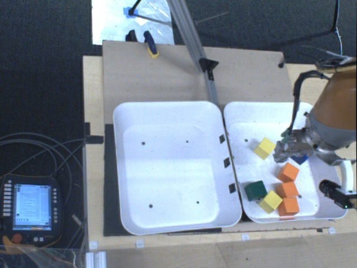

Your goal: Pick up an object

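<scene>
Jaw state unreadable from overhead: the gripper (290, 147) sits low in the right bin (240, 116), wrist blocking the tips. A blue block (300, 159) peeks out right under it, touching or nearly so; grasp can't be confirmed. Orange block (288, 172) just below, yellow block (264, 148) just left. Green block (256, 190), another yellow (270, 201) and two more orange (288, 206) lie nearer the front edge.

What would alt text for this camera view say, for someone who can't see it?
A grey and orange robot arm reaches from the right, its gripper low over the right white bin, which holds yellow, orange, green and blue blocks. The left white bin sits beside it on the bench, with a handheld control screen at far left.
</scene>
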{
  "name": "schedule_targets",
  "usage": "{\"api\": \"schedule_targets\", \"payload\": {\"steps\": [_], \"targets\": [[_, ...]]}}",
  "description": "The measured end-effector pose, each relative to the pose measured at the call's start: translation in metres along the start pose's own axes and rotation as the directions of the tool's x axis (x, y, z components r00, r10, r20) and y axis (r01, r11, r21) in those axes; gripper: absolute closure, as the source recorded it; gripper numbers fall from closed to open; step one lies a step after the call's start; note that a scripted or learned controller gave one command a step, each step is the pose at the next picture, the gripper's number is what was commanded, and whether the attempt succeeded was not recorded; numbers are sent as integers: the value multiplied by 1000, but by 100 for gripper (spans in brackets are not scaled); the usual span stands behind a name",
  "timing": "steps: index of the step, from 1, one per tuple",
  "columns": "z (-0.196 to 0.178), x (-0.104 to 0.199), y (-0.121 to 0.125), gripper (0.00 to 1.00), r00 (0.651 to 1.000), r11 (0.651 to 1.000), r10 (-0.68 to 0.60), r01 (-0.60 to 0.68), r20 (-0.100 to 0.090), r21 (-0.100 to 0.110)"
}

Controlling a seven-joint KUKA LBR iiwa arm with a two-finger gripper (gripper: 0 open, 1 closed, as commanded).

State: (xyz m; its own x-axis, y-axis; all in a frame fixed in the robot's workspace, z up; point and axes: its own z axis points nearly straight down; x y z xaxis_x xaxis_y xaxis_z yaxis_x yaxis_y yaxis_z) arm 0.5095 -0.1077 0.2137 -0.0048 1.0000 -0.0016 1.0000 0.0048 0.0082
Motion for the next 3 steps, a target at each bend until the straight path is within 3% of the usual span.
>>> {"api": "schedule_targets", "payload": {"steps": [2,3], "targets": [[-15,114,28,100,1000,1000,-7,7,-4,6],[-21,158,34,100,1000,1000,-6,6,-4,6]]}}
